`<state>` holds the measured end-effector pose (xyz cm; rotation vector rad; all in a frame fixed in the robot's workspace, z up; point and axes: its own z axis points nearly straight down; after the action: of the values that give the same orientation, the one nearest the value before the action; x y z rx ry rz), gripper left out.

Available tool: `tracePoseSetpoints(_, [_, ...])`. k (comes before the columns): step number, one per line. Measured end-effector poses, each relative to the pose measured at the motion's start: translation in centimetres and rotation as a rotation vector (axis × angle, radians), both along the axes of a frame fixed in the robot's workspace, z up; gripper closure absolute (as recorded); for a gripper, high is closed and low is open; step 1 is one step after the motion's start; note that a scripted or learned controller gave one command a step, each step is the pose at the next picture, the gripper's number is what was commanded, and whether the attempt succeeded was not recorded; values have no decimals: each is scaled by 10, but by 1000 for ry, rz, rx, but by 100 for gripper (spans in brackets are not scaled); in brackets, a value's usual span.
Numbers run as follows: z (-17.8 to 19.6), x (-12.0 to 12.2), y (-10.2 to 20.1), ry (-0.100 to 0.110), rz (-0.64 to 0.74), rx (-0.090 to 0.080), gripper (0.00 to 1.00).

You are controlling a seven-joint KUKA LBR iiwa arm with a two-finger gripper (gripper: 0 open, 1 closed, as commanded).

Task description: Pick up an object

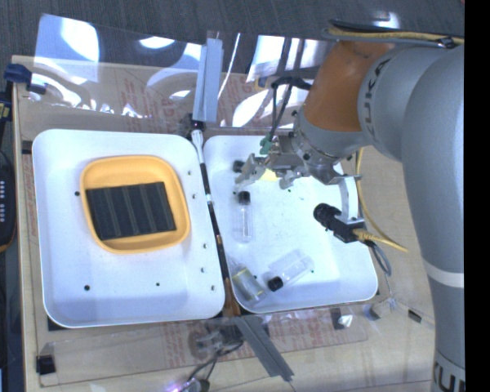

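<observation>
**benchwatcher:** So, which step is this? To me it's the approach. The arm (pixel 408 96) reaches in over the right bin (pixel 367 288), and the gripper (pixel 247 178) hangs near the bin's upper-left corner, close to the divider. I don't see anything caught in it, so I wouldn't call the pick done yet.

**tubefan:** Yeah, agreed, it's pre-grasp. And honestly I can't tell from this angle whether the gripper is spread or closed up. It's just a tangle of grey and black bits up there.

**benchwatcher:** What's the target, do you reckon? The closest thing is the small clear tube (pixel 244 222), lying lengthwise on the bin floor just below the gripper. Further down by the front wall there's a clear vial with a black cap (pixel 287 268), plus a little clear container (pixel 247 284) beside it in the corner.

**tubefan:** My guess is the tube, since it's nearly underneath. The next move needs a straight drop and a grip across the tube's narrow width, not along it. It's see-through and round, so I'd expect it to roll or squirt out if the pinch is off-centre.

**benchwatcher:** What about the left bin (pixel 57 284)?

**tubefan:** It's got the yellow tray (pixel 131 170) with a dark slatted insert, well apart from the gripper. I doubt that's the plan.
</observation>
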<state>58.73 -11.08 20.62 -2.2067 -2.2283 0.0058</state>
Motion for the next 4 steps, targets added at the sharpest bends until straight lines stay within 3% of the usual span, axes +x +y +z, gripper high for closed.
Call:
tracePoseSetpoints(1, [-23,29,-63,-3,78,-1,0])
tracePoseSetpoints(2, [-116,51,-68,-1,193,1,0])
tracePoseSetpoints(4, [-115,-38,-99,-3,227,1,0])
